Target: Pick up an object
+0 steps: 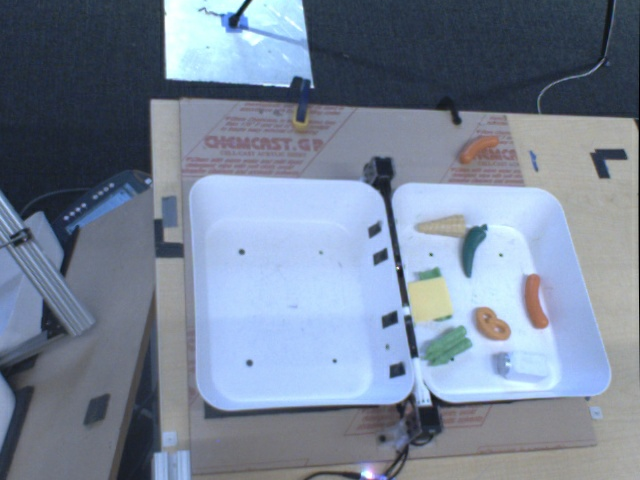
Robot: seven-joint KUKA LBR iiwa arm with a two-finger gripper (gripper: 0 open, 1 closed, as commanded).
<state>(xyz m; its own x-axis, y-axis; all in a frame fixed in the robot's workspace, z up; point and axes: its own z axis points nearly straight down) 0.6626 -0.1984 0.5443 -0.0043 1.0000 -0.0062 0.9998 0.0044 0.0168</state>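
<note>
- White plastic, shallow and rounded at the corners, made up both bins, which sat side by side on a brown cardboard sheet (pixel 260 140) printed with red lettering, itself lying on the pale wooden tabletop (pixel 620 268).
- The left white bin (pixel 215 208) showed a bare floor marked by a few small dark dots.
- The right white bin (pixel 575 268) carried all the loose toy food.
- A pale cone-shaped piece (pixel 442 226) lay near the right bin's far edge, pointing left.
- Just beside it, a dark green pepper-shaped toy (pixel 471 249) lay tilted, its tip toward the near side.
- A flat yellow square block (pixel 432 299) rested against the dividing wall, with a small green piece (pixel 428 274) touching its far edge.
- A bright green leafy bundle (pixel 446 345) lay just nearer than the yellow block.
- An orange pretzel-shaped toy (pixel 491 323) sat near the middle, apart from the others.
- An orange-red sausage (pixel 536 300) lay lengthwise toward the right wall.
- A small white-grey block (pixel 522 366) rested in the near right corner.
- A second orange sausage-shaped toy (pixel 478 149) lay outside the bins on the cardboard, beyond the right bin.
- A row of black clips (pixel 382 258) ran along the seam between the bins.
- As for the fingers, I cannot tell their state.
</note>
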